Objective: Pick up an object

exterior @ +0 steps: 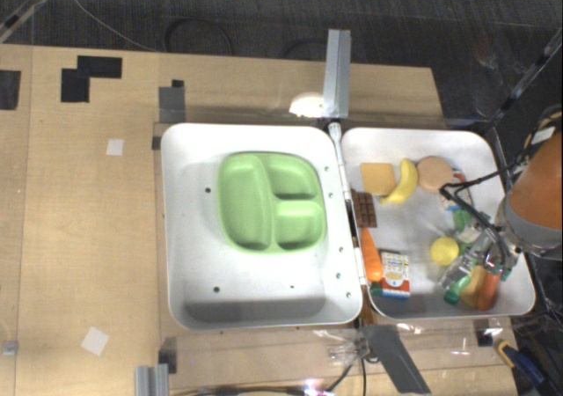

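The right bin [413, 141] holds several toy foods: a tan bread slice [376, 177], a banana [404, 181], a round beige piece [433, 172], a brown chocolate bar [364, 208], a carrot [371, 257], a small juice carton [394, 274] and a lemon [444, 250]. My gripper [479, 258] is low over the bin's near right corner, just right of the lemon. Beneath and beside it lie a green-capped bottle [454, 287] and an orange-red piece [485, 291]. A green item [461, 219] lies just behind it. Cables partly hide the gripper.
The left bin [189, 297] carries a green divided tray [270, 201]. A metal post [337, 73] stands behind the divider between the bins. The arm's orange band [537, 196] overhangs the right bin's right rim, with black cables [475, 179] stretched across that bin.
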Controlling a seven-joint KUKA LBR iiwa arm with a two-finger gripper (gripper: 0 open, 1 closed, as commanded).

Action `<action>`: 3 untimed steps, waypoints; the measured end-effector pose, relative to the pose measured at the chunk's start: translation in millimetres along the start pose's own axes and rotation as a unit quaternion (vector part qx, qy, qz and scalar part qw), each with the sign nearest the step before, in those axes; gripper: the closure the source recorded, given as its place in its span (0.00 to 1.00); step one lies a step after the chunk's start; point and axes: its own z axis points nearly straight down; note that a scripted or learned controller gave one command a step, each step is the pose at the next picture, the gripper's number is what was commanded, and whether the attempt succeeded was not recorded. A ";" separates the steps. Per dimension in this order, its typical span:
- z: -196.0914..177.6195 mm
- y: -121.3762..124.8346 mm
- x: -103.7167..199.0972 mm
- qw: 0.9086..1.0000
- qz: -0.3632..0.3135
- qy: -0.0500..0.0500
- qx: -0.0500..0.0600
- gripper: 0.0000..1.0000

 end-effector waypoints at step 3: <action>0.0 26.2 -3.7 0.999 0.051 0.002 0.000 0.00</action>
